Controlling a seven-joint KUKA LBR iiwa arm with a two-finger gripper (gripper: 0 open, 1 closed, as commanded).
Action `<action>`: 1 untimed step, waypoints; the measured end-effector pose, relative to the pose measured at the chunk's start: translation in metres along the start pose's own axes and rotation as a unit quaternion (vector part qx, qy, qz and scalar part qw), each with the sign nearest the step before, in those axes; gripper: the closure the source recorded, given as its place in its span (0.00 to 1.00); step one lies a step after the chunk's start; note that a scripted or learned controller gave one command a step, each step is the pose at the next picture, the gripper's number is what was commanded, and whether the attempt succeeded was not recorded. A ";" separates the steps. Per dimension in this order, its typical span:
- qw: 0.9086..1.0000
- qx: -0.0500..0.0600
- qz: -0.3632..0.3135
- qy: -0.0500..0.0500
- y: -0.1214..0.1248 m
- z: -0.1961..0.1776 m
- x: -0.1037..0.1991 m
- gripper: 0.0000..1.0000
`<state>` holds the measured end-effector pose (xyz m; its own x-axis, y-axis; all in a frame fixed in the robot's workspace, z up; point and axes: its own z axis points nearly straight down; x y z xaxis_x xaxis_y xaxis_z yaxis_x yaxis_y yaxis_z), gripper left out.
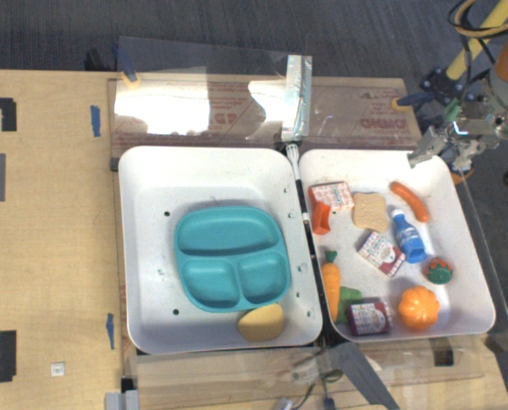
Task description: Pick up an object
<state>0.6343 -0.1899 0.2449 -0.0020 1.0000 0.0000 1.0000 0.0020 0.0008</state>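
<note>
Nearest to me, at the front edge of the left bin [134,229], a yellow piece [261,321] lies just beside a teal tray [230,256] with three compartments, touching its front corner.

In the right bin [469,229] the objects crowd together. At the front are a can [369,316] on its side, an orange ball [419,307] near it, and a carrot [331,287] along the left wall. A little further stand a small red and green fruit [439,270], a white packet [381,253] and a blue bottle [408,235] — the packet and the bottle are almost touching. Behind them I see a toast slice [371,213], a red and white carton [331,198] and a sausage [409,201].

Furthest away, the gripper [448,146] hangs at the far right corner of this bin, over its rim — above the objects, touching none of them. Whether its fingers are apart or together I cannot tell; this part is too small and dark.

I judge that the pick is at the approach step and nothing is taken yet. The next move asks the arm to go in over one object and come down. The sausage is the closest to the gripper and lies a little free, so it seems the easiest one. The packet and bottle give little room for fingers.
</note>
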 end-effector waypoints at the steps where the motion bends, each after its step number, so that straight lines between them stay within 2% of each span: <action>1: 0.999 0.005 -0.039 0.002 -0.035 0.136 0.000 0.00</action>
<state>0.5999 -0.1899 0.1093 -0.0804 0.9968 0.0037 0.9967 0.0804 -0.0097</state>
